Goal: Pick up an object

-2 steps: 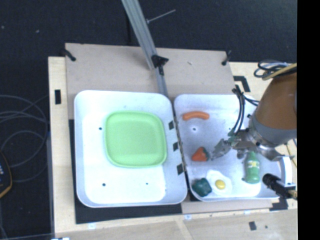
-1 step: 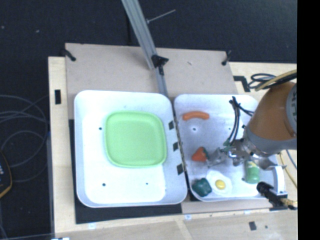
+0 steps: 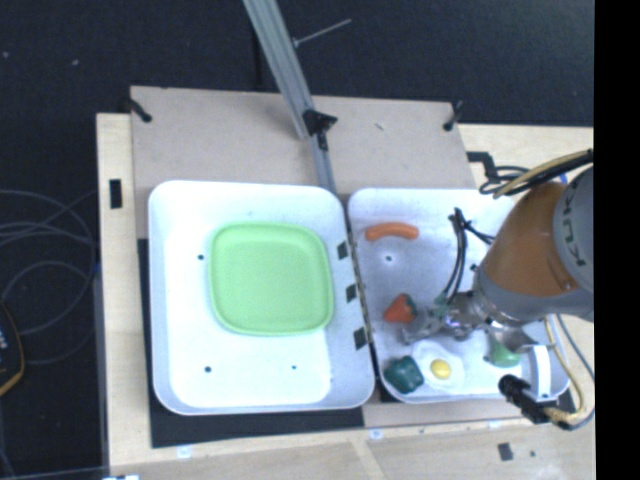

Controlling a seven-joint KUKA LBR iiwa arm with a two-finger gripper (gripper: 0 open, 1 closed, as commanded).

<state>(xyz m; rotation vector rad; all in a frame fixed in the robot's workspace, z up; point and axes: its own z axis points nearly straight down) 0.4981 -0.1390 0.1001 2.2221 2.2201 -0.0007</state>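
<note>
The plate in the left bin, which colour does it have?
The plate is light green, plain, without pattern. The camera view shows it from above.

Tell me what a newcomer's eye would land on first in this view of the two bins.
The pale green square plate stands out most, lying alone in the middle of the left white bin. Next comes the grey arm with its orange band, reaching over the right white bin, where small things cluster: an orange sausage-shaped toy, a red piece, a dark green lump and a fried-egg toy.
</note>
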